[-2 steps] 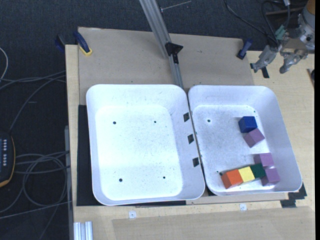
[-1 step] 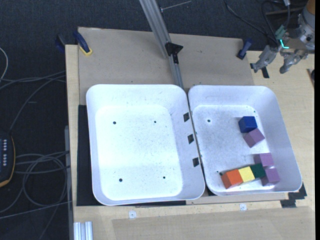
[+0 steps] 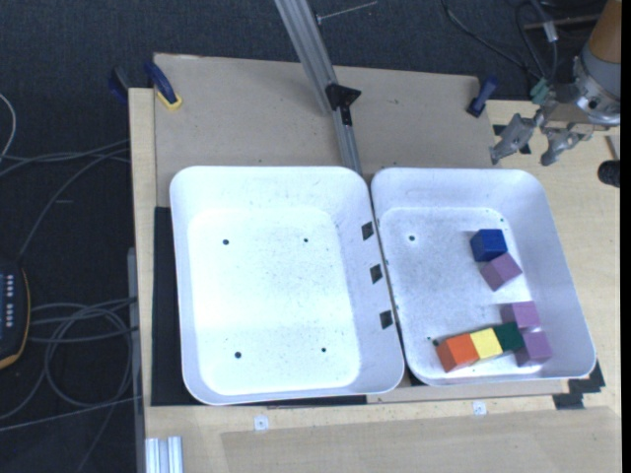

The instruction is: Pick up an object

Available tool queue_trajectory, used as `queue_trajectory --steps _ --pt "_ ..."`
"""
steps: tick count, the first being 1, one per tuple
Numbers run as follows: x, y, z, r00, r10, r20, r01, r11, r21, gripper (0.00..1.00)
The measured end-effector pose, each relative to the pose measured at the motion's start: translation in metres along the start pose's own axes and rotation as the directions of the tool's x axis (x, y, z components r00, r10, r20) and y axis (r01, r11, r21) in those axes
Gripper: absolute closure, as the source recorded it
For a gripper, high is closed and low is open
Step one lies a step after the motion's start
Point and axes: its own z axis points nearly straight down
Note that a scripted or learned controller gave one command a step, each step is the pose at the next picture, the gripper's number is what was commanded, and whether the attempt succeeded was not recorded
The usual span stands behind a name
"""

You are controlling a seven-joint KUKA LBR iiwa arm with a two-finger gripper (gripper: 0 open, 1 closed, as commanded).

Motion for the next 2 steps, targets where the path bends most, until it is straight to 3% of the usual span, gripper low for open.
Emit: queue_trajectory --steps 2 --pt "0.003 -0.005 0.103 1.000 -0.001 -0.001 0.001 1.000 -0.001 0.00"
